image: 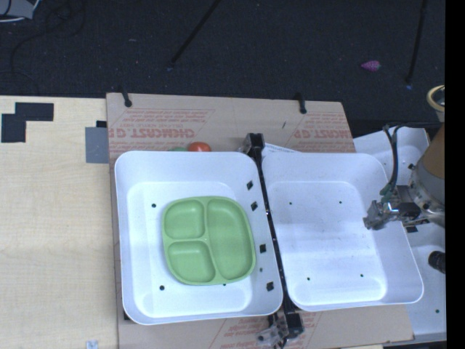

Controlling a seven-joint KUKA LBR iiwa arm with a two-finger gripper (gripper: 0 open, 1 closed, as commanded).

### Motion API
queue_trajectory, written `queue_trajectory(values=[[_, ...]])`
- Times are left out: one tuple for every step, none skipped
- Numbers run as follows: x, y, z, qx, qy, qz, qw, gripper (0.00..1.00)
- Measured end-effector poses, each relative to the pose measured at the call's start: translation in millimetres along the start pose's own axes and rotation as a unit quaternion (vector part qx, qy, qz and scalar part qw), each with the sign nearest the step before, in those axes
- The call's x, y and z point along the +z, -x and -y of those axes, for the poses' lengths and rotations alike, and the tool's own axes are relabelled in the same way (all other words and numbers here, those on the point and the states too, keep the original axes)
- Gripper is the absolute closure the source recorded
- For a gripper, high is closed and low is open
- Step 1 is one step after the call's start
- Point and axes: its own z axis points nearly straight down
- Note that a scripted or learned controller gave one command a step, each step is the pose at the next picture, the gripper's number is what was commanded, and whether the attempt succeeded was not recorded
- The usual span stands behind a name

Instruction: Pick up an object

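Observation:
A light green divided plate with three compartments lies flat in the left bin. My gripper hangs over the right edge of the right bin, far to the right of the plate. Nothing shows between the gripper and the bin floor below it.
A small red and green object lies behind the left bin's back rim on the cardboard sheet. A black divider runs between the two bins. Cables trail over the dark floor behind the bench.

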Motion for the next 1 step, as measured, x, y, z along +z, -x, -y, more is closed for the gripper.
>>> queue_trajectory(values=[[-10.6, 0.7, -0.4, 0.000, -0.002, 0.000, 1.0000, 1.00]])
